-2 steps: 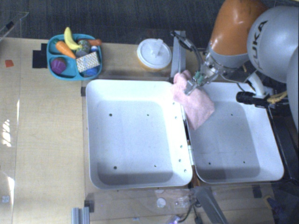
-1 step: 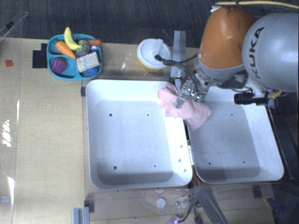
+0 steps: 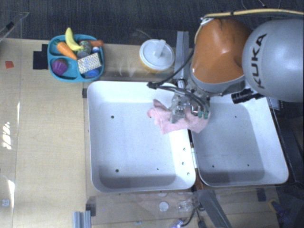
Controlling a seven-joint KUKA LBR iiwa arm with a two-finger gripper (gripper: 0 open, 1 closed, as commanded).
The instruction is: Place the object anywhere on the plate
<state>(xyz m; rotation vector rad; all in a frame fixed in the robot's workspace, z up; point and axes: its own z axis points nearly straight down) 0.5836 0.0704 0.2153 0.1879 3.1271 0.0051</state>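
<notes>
I see the gripper (image 3: 183, 109) over the pink cloth (image 3: 164, 119); can't tell its state. Cloth looks soft, limp, light: I'd pinch a bunched fold

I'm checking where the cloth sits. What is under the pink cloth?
The pink cloth lies across the right rim of the left bin, spilling toward the right bin. The gripper sits on top of it. Anything beneath the cloth itself is covered.

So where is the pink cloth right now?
The pink cloth is at the left bin's upper right, draped over the edge toward the right bin, right under the tool.
</notes>
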